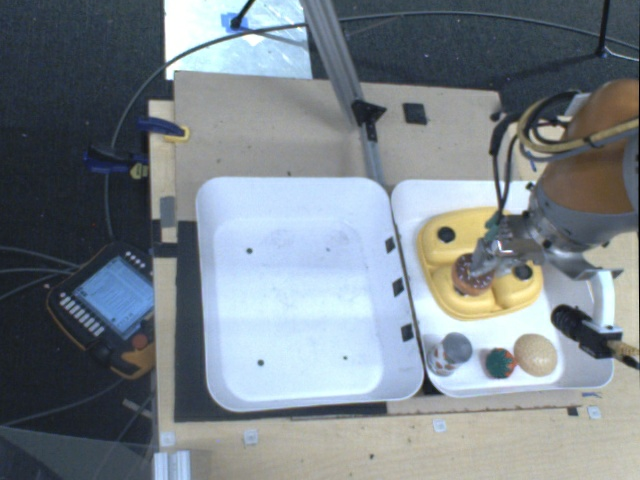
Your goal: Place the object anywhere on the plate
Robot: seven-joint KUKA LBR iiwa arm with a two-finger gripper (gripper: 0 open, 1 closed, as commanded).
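Gripper (483, 264) sits over yellow plate (446, 258) in rt bin (425, 200), at a brownish object (466, 276); can't tell grip state. Three small items (497, 358) near front wall.

Bright, even overhead light, white bins (300, 288) perhaps slightly overexposed, detail soft.

We see glossy yellow plastic plate (478, 268) under the fingers, smooth white plastic bins (300, 293), matt brown bench board (270, 128), metal-looking gripper (487, 260).
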